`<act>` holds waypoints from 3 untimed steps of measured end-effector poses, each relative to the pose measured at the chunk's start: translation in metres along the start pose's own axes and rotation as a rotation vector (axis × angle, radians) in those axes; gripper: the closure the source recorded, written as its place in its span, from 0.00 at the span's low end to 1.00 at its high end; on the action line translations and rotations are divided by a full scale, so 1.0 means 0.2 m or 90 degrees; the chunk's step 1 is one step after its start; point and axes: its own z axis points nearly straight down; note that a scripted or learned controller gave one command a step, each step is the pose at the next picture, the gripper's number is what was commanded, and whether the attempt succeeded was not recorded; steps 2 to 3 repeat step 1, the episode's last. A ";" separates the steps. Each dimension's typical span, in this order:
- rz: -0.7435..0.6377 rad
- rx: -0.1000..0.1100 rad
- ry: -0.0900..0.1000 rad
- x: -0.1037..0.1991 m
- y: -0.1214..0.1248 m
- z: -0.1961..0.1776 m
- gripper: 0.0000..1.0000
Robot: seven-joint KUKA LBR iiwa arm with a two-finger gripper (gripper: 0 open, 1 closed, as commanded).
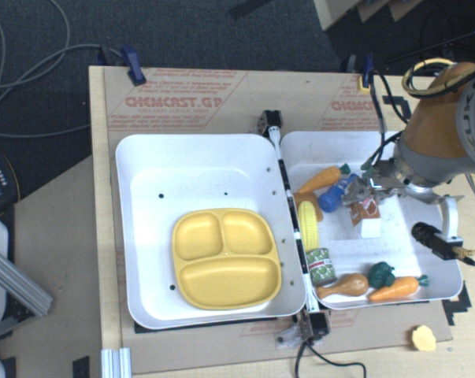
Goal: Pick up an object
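Two shallow white bins sit side by side on the surface [103, 211]. The left bin [142, 164] holds a yellow divided plate [225, 258], its long axis running left to right. The right bin [395, 258] carries the loose things, and my pincer [371, 189] hangs low over its far middle part, my grey arm [442, 124] with its orange band reaching in from the right.

Just beside my pincer lie a blue round piece [329, 201] and a small brown-and-white packet [367, 215]; I think the packet sits right under my fingertips, but the view is too blurred there to say whether I hold anything, and I cannot tell how wide I stand.

An orange carrot [320, 181] lies at the far left of the bin, long axis slanted, green tip toward the right and far. A yellow corn cob [308, 223] lies along the left wall, long axis running near to far. Nearer, a small can with a green label [320, 266] lies by the same wall; its print is unreadable. Along the near wall lie a tan squash [346, 286], a dark green piece [381, 274], and a second carrot [396, 288] pointing left.

The board under the bins reads "CHEMCAST GP" in red, upside down to me as printed. A yellow bit [423, 338] lies outside on the near right.
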 end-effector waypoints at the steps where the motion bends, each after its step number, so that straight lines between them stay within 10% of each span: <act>1: 0.001 0.001 0.000 0.37 0.05 -0.27 1.00; 3: 0.001 0.001 0.000 0.37 0.05 -0.27 1.00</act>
